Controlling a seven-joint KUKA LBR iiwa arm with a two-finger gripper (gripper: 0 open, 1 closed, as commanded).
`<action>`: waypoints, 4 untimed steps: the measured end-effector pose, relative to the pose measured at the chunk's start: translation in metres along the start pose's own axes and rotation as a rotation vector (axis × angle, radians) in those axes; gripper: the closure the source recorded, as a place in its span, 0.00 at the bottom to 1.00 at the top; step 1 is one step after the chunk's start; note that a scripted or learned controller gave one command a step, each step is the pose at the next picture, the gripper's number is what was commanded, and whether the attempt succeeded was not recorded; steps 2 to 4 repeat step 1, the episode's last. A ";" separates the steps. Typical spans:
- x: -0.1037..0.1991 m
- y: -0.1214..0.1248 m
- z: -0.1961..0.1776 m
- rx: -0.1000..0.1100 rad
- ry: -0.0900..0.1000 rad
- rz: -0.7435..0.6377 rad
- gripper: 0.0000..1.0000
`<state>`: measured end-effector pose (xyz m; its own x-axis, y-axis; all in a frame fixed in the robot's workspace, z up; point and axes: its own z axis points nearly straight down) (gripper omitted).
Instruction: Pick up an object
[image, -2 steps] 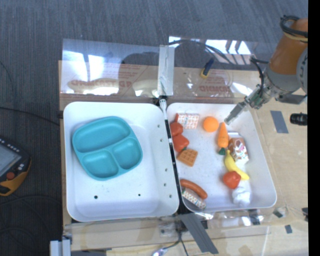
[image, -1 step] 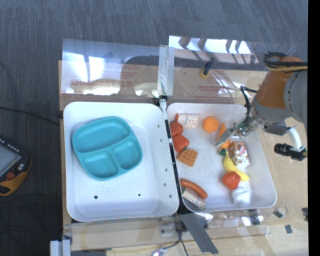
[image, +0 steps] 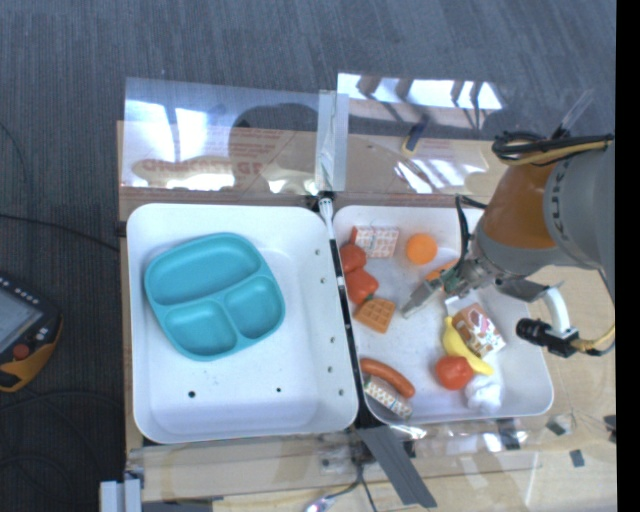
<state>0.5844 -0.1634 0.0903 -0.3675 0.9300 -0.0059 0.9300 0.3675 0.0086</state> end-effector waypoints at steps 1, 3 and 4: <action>-0.011 0.081 0.003 0.032 0.011 0.074 0.00; -0.011 0.081 0.003 0.032 0.011 0.074 0.00; -0.011 0.081 0.003 0.032 0.011 0.074 0.00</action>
